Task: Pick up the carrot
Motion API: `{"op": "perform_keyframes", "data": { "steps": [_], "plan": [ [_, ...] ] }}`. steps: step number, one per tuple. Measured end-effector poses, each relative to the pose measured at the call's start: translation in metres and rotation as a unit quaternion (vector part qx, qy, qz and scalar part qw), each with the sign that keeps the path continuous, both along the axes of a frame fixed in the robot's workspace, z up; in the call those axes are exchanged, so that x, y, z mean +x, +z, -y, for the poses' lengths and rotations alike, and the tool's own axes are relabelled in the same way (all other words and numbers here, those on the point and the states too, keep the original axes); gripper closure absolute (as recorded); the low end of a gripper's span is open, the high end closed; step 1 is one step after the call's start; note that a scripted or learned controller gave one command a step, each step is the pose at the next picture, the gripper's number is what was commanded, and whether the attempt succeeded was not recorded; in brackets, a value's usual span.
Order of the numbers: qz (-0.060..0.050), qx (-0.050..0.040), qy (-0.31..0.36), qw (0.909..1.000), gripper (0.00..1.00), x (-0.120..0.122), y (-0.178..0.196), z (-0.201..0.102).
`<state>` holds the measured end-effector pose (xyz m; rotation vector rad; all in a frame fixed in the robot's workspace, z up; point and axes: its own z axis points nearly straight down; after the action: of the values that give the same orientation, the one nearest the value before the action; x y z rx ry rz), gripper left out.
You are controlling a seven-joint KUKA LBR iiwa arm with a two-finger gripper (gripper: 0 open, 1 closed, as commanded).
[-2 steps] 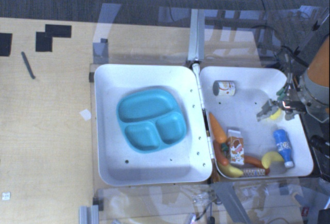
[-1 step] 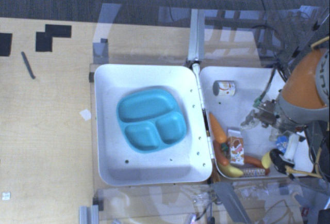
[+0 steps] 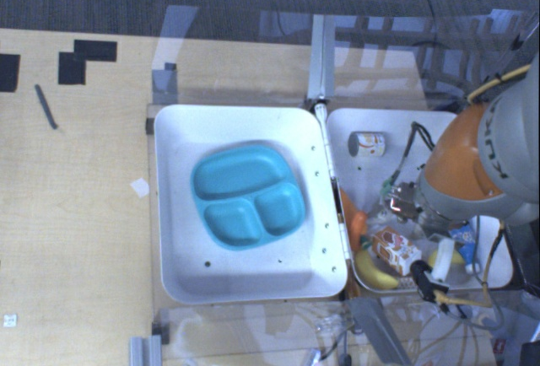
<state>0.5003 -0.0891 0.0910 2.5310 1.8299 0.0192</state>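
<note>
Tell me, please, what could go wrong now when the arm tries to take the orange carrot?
The orange carrot lies tight against the right white bin's left wall, so a finger may hit that wall. The yellow banana and a small printed carton crowd it, so the two-finger gripper may grab or push those instead.

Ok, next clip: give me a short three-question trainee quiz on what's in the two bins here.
1. True or false: the blue divided tray lies in the left bin.
2. Where is the carrot? A) on the blue tray; B) in the right bin, by its left wall; C) on the wooden bench outside the bins.
3. Fill in: the yellow item just below the carrot is a ______.

Key
1. True.
2. B; the carrot sits near the wall that divides the bins.
3. Banana, at the right bin's lower left corner, beside a small printed box.
</note>
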Motion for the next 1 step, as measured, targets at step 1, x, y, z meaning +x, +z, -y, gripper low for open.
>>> {"op": "perform_keyframes", "data": {
  "steps": [1],
  "plan": [
    [0.0,0.0074,-0.184,0.9829,0.0,-0.0076,-0.0008,0.0006]
  ]
}}
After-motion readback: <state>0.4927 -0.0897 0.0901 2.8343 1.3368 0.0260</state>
